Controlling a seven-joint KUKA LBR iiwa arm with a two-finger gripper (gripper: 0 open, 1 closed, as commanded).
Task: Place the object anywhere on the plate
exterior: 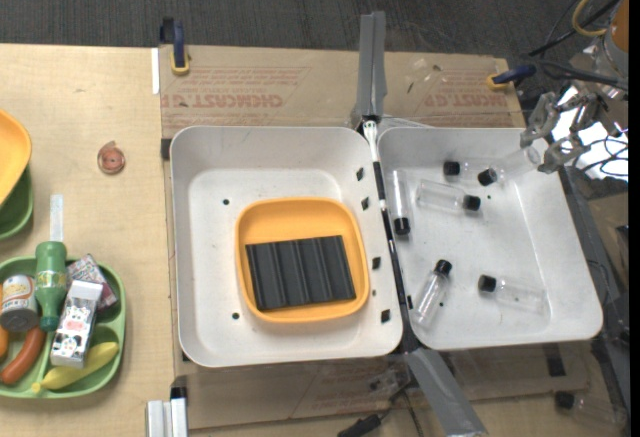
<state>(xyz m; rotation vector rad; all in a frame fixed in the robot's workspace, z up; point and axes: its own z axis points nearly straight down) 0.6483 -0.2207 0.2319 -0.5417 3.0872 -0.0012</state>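
Note:
An orange square plate lies in the middle of the left bin. A black ridged slab rests flat on the plate and covers most of its floor. Several clear vials with black caps lie scattered in the right bin: one by the left wall, one near the front, another at the front right. My gripper hangs over the right bin's far right corner, above the rim and apart from the vials. I see nothing held in it.
On the wooden bench to the left stand a green tray with toy food and a bottle, an orange bowl and a small pink disc. Cardboard lies behind the bins, and cables hang at the upper right.

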